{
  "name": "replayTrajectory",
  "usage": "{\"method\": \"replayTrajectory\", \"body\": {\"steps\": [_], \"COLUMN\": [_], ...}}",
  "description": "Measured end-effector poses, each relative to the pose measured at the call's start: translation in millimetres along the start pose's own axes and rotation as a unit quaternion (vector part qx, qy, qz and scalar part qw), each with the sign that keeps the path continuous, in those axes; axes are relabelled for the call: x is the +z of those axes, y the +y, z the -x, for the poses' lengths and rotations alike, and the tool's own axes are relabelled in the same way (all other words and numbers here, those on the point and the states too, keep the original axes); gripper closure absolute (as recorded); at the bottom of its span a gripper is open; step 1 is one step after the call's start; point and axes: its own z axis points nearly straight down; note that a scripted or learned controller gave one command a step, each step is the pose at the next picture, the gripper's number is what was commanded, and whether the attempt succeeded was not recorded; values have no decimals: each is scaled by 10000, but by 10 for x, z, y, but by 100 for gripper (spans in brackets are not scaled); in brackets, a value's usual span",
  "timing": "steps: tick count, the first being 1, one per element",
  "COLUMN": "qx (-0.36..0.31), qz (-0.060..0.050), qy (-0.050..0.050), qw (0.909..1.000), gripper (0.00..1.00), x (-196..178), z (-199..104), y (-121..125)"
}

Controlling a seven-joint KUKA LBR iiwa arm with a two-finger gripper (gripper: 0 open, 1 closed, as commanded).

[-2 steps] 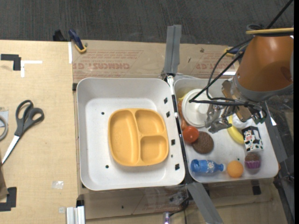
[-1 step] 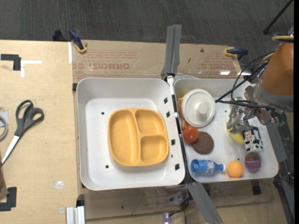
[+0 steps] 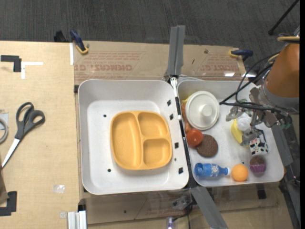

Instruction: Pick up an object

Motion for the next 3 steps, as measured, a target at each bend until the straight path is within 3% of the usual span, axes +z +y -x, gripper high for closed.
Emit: {"method": "replayTrajectory", "body": {"steps": [1,2,3], "qx": [686,667,667], "qz": [0,-11,-11], "qy": [1,-30,-28], "qw": [9976,9978,9978], "gripper": [0,100,0], "x": [339,228,230], "z": [-104,-78,-79], "y": [-73,-69,-68]}}
